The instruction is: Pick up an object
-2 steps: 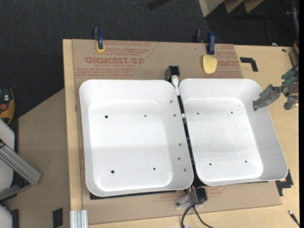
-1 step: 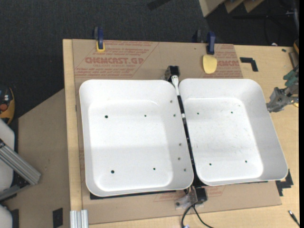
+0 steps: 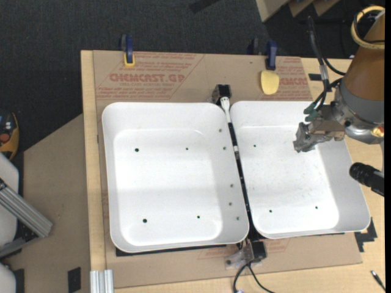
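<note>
Bins sit side by side on a brown cardboard sheet [image 3: 183, 69] that covers the tabletop [image 3: 58, 182], seen from above at a slant. The left bin [image 3: 122, 118] is a shallow white tray with rounded corners and four small dark dots on its floor. The right bin [image 3: 342, 215] is the same kind of tray, touching the left one along a dark seam down the middle.

The grey arm [image 3: 366, 84] enters from three o'clock, with its orange band at the upper right. Its pincer [image 3: 303, 140] hangs over the right bin, toward that bin's two o'clock corner. Whether its tips are spread or pressed together cannot be told; nothing shows between them.

A small yellow object [image 3: 269, 82] lies on the cardboard outside the bins, at twelve o'clock from the right bin, just below a blue clamp [image 3: 271, 54]. A second blue clamp [image 3: 127, 46] grips the cardboard's far edge above the left bin.
</note>
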Controlling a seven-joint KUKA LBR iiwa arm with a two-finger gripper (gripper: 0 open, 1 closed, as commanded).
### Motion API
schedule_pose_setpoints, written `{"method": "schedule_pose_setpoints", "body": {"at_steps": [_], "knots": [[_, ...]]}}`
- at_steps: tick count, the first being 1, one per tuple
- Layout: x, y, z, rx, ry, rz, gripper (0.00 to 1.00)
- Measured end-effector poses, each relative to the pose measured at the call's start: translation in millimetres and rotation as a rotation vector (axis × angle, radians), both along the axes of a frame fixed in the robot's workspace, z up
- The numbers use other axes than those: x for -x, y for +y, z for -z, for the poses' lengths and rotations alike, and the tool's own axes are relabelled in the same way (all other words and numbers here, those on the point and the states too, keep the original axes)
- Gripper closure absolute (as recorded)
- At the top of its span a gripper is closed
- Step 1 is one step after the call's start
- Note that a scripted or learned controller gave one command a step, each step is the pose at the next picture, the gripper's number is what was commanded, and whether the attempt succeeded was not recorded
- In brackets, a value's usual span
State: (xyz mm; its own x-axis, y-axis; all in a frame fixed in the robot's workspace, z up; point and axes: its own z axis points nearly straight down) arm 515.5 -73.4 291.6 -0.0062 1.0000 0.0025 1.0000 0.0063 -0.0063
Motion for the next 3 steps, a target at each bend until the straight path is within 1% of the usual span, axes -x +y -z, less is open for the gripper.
{"method": "schedule_pose_setpoints", "body": {"at_steps": [1, 2, 3], "knots": [[-1, 33, -109, 0.003, -0.020, 0.001, 1.00], [-39, 164, -17, -0.001, 0.001, -0.007, 1.00], [-30, 181, -88, 0.001, -0.014, 0.003, 1.00]]}}
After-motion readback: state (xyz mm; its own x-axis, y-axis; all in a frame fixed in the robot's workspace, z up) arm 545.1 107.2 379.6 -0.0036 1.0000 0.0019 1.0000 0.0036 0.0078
